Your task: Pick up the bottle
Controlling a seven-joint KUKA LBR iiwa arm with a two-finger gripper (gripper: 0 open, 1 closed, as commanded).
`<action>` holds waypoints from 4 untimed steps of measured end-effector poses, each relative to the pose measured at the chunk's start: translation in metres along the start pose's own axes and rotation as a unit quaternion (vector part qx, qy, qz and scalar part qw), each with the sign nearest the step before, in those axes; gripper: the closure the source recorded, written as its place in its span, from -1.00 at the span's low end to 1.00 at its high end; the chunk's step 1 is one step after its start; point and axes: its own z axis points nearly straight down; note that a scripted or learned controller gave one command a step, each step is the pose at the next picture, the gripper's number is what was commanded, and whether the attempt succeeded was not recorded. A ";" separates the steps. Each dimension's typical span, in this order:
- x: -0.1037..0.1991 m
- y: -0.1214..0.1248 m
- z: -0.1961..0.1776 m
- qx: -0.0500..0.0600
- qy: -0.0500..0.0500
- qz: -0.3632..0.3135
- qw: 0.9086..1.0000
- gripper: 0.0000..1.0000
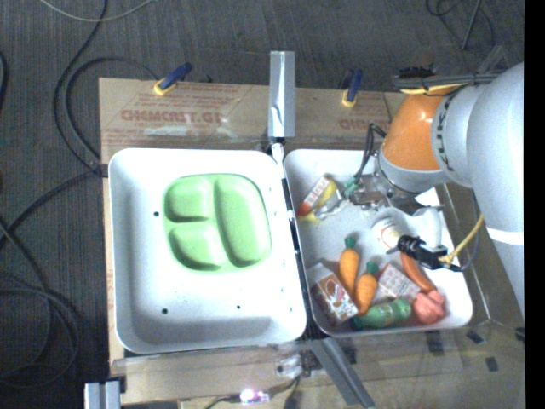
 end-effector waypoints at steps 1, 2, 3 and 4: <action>0.010 0.007 -0.027 0.013 0.004 -0.042 0.999 -1.00; 0.050 0.029 -0.086 0.012 0.004 -0.104 0.994 -1.00; 0.079 0.074 -0.085 0.013 0.003 -0.097 0.995 -1.00; 0.108 -0.027 -0.087 0.013 0.005 -0.160 0.987 -1.00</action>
